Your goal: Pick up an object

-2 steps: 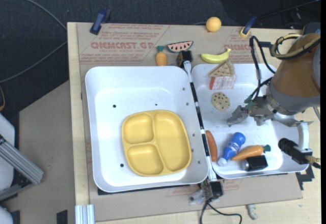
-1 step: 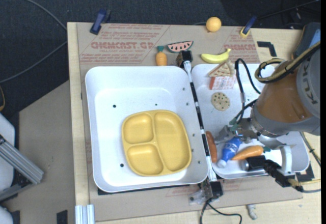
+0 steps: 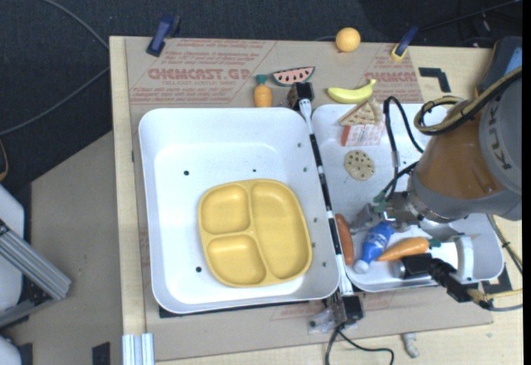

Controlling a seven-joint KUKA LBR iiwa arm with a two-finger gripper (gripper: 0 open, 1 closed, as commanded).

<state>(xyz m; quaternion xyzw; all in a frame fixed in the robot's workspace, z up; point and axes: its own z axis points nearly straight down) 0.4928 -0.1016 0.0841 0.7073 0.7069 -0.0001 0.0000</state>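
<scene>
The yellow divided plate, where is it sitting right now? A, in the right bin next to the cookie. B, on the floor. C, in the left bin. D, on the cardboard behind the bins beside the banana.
C: the yellow divided plate lies flat on the floor of the left bin, while the cookie is in the right bin and the banana lies behind it.
</scene>
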